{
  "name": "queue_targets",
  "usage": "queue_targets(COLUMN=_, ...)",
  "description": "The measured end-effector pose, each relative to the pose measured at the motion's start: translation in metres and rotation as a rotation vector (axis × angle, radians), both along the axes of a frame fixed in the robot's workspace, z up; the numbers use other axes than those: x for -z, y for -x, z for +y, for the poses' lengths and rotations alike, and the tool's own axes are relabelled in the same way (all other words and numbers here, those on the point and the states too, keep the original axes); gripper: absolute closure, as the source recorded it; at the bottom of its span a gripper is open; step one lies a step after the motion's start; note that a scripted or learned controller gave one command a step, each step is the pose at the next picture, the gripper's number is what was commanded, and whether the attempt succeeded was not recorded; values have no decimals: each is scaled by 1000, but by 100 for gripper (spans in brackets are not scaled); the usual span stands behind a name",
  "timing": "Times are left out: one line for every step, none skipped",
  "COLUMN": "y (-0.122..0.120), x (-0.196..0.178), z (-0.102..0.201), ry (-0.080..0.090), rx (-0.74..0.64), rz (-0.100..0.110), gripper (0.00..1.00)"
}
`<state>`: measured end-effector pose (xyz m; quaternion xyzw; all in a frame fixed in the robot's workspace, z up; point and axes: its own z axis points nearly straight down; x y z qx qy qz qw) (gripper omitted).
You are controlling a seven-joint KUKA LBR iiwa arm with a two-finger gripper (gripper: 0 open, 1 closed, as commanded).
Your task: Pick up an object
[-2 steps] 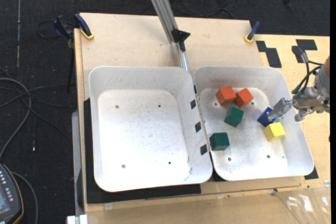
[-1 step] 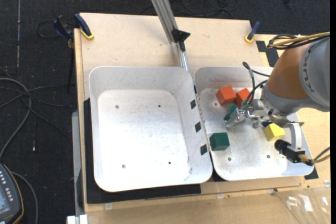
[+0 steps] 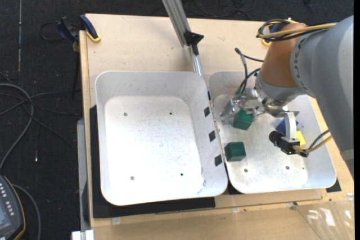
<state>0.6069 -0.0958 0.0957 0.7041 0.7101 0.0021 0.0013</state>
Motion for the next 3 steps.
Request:
queue_targets(y=2, x=-10, z=-4, ry=2, rx=3, rz=4, gripper=100)
queue_targets(y=-13, x=-105, z=60, ry=0, rx=0, rz=-4, gripper=100)
queue_targets(y=-23, x=-109, z=151, ry=-3, rx=-2, rz=3, gripper=100)
